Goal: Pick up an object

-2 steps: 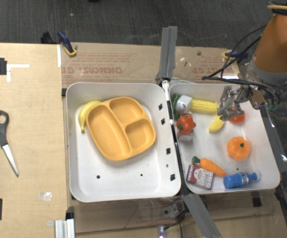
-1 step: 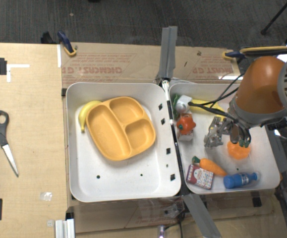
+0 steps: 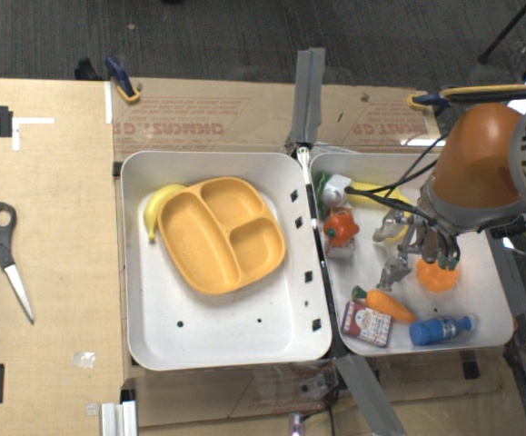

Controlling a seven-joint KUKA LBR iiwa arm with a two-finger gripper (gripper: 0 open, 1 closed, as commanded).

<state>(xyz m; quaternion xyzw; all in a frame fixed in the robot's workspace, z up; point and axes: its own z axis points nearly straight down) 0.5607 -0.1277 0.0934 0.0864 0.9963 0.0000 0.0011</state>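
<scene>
Look to the right bin (image 3: 494,330): your gripper (image 3: 406,260) hangs low over its middle, just above the toy carrot (image 3: 390,304) and beside the orange fruit (image 3: 438,276). You cannot tell whether the fingers are apart or together, and nothing is visibly caught between them. Near it you've got a red tomato-like toy (image 3: 340,228), a small carton (image 3: 367,324) and a blue bottle (image 3: 441,330) along the front wall. Over in the left bin (image 3: 153,334), a yellow divided plate (image 3: 219,234) lies tilted over a banana (image 3: 159,205). Scissors (image 3: 4,252) rest on the tabletop (image 3: 44,334), far left.
</scene>
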